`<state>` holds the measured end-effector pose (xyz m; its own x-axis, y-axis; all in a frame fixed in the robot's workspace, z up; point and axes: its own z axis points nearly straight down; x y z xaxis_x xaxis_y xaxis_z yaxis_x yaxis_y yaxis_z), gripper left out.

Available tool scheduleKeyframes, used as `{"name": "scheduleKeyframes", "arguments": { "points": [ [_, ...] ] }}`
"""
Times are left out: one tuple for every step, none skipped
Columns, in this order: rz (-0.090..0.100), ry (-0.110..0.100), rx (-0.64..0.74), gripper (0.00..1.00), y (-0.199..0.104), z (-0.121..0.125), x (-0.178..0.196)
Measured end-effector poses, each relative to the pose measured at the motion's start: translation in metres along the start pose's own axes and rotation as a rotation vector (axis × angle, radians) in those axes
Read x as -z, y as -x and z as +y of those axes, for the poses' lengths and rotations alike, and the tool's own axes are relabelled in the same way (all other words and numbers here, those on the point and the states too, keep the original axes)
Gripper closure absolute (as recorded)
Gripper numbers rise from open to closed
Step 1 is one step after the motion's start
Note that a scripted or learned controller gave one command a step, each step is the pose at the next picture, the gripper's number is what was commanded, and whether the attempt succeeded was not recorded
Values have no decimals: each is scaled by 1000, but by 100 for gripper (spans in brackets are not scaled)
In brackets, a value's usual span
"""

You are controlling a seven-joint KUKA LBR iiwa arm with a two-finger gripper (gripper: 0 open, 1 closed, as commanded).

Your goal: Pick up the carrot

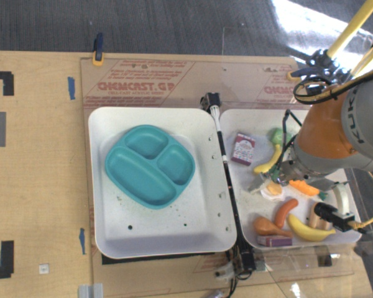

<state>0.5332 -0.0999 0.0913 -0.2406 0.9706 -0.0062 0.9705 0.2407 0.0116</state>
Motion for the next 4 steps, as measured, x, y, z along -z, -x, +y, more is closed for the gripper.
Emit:
{"name": "scheduleKeyframes", "arguments": {
  "points": [
    [-2, 4, 0, 100, 0, 2, 10],
    [-3, 5, 1, 100, -1, 3, 18],
    [-22, 27, 556, 100, 8, -44, 3],
    [-7, 7, 483, 100, 27, 44, 0]
  ]
}}
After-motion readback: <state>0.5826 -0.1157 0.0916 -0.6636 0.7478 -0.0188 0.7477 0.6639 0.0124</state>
